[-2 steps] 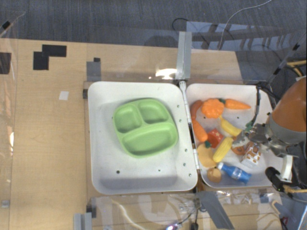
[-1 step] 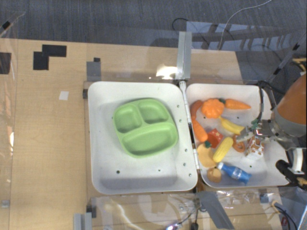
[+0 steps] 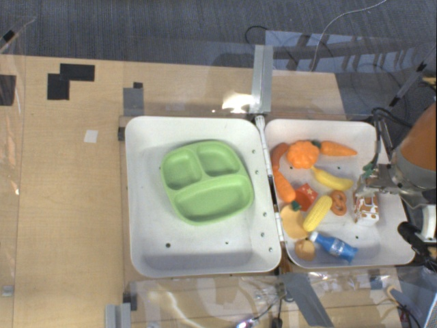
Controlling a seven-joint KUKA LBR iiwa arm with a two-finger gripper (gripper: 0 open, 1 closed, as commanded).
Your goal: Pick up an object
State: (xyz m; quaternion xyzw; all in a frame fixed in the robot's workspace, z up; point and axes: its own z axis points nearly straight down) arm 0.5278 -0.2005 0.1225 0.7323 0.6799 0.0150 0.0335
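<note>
two shallow white bins side by side on a wooden bench. left bin [image 3: 147, 251]: a green divided plate [image 3: 207, 181] with three compartments, lying flat near the bin's centre. right bin [image 3: 392, 251]: a cluster of toy foods, comprising a carrot [image 3: 338, 149] at the top, an orange pumpkin-like piece [image 3: 302, 154] touching its left end, a banana [image 3: 331, 179] below these, a second carrot [image 3: 284, 186] along the left wall, a red pepper-like piece [image 3: 304, 196], a corn cob [image 3: 317, 212] lying at a slant, a small brown ring-shaped piece [image 3: 338, 203] just beside the cob, and a blue bottle [image 3: 335, 246] near the bottom wall. the gripper [image 3: 367, 195] stands at the right side of this bin, pointing down over a small white-and-brown object [image 3: 367, 210]; whether the pincer is spread or pressed together cannot be told.
</note>
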